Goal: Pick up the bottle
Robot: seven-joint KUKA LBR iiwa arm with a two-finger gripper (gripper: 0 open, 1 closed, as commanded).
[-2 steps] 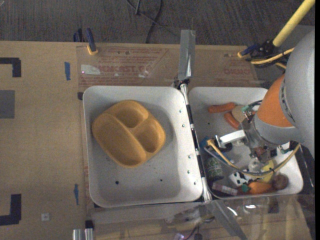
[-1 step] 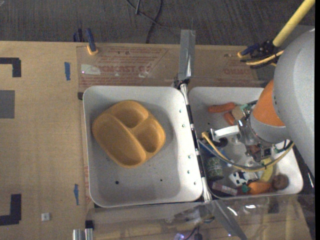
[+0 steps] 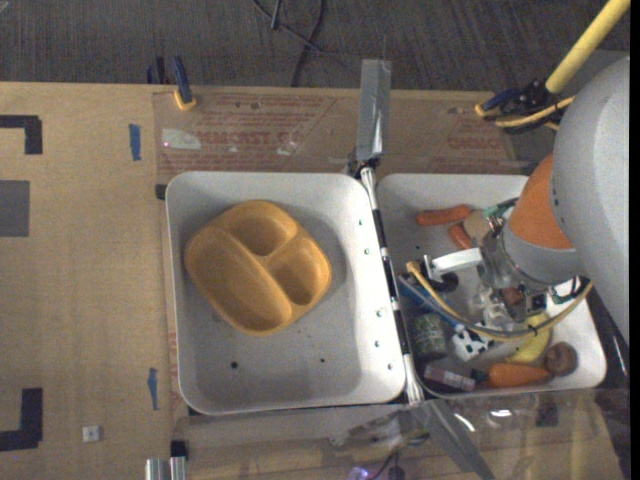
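In the right bin [image 3: 400, 203], a small dark greenish bottle [image 3: 430, 334] lies near the left wall, among clutter. The arm comes in from the right, its orange band above the wrist. My gripper [image 3: 497, 306] hangs low over the middle of that bin, right of the bottle and slightly above it in the picture, with cables looped around it. The wrist and cables hide much of the gripper. Nothing can be made out between its tips.
Around the gripper lie an orange carrot [image 3: 443, 215], a second carrot [image 3: 517, 374], a banana [image 3: 534, 349], a black-and-white spotted toy [image 3: 466, 344] and a pen-like item [image 3: 450, 376]. The left bin [image 3: 300, 373] holds a yellow divided plate [image 3: 257, 265].
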